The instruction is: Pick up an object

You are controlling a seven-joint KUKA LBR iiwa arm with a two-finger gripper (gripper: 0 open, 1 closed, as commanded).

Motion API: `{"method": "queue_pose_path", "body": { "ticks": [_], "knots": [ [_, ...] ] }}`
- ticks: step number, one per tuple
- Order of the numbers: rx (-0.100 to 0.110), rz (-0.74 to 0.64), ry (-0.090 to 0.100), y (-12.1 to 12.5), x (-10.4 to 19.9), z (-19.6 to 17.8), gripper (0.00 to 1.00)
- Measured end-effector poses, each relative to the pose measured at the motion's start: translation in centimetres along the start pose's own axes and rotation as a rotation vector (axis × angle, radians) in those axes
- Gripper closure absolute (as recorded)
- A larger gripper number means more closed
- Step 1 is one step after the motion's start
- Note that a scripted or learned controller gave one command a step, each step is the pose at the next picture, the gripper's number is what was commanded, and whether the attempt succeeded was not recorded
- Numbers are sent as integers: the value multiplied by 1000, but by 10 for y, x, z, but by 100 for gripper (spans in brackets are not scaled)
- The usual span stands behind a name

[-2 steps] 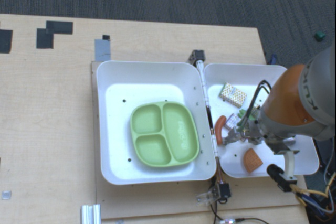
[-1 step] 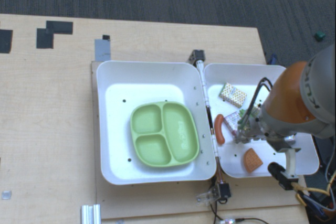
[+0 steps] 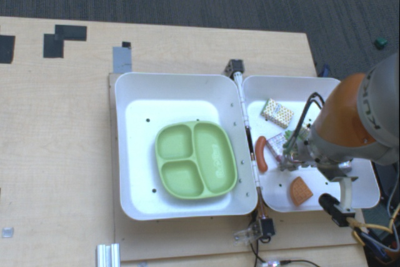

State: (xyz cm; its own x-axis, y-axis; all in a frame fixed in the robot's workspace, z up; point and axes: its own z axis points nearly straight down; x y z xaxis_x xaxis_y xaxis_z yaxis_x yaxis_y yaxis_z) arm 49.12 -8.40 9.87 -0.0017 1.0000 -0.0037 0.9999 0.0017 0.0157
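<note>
The right bin (image 3: 369, 194) holds a red sausage-shaped toy (image 3: 260, 154) near its left wall, a patterned cream box (image 3: 277, 112) toward the back, an orange waffle-like piece (image 3: 300, 191) at the front, and small pink and green bits by the arm's wrist. My gripper (image 3: 288, 157) reaches down into the middle of this bin, just right of the sausage and above the orange piece. The wrist hides its fingertips, and I cannot see anything between them.
The left bin (image 3: 134, 197) holds a light green three-compartment plate (image 3: 195, 160). The grey arm with its orange band (image 3: 347, 112) covers the right bin's right side. A black cable loops over the bin's back. Cables and a connector lie at the front edge.
</note>
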Motion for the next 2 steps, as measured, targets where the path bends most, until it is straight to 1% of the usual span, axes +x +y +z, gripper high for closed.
{"method": "queue_pose_path", "body": {
  "ticks": [1, 2],
  "knots": [
    [5, 0, 2, -2, -1, 11, 0],
    [13, 0, 4, -4, -3, 6, 0]
  ]
}}
